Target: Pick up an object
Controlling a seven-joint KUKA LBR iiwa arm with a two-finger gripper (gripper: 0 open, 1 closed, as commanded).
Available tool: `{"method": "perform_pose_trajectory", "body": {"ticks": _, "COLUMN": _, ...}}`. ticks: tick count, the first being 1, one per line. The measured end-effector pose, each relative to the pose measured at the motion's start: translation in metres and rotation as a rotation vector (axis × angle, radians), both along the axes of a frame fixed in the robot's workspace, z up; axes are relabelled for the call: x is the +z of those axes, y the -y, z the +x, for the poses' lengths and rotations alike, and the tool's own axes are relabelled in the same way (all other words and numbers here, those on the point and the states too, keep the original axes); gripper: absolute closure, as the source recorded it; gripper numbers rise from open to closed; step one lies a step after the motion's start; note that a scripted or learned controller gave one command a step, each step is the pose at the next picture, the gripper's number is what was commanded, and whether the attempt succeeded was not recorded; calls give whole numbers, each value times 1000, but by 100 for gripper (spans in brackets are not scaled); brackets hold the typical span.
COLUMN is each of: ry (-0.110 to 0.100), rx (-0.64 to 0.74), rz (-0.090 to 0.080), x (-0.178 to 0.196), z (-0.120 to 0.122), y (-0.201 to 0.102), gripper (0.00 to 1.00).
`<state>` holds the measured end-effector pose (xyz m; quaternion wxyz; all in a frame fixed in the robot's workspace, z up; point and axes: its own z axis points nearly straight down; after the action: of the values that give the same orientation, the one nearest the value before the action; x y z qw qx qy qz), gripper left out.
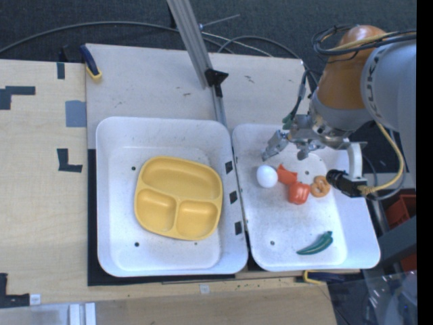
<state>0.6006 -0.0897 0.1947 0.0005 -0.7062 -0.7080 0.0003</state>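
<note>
In the right bin (352, 235), a white egg (266, 176) lies near the middle. Beside it are a red-orange piece (287, 176), a red pepper-like piece (298, 193) and a small orange ring (320, 186). A green chilli (315, 243) rests near the front of that bin. My gripper (287, 152) hangs over the bin's back part, just behind the egg and the red pieces. It is open, and nothing sits between its fingers.
The left bin (111, 181) holds a yellow divided plate (178, 198). A slanted metal post (193, 36) rises behind the bins. Cables run across the dark floor at the back, and a black connector (342, 181) hangs off the arm over the bin's right side.
</note>
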Motion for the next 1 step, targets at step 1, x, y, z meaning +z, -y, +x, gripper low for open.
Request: {"method": "perform_pose_trajectory", "body": {"ticks": 1, "ry": 0, "rx": 0, "rz": 0, "x": 0, "z": 0, "y": 0, "gripper": 0}}
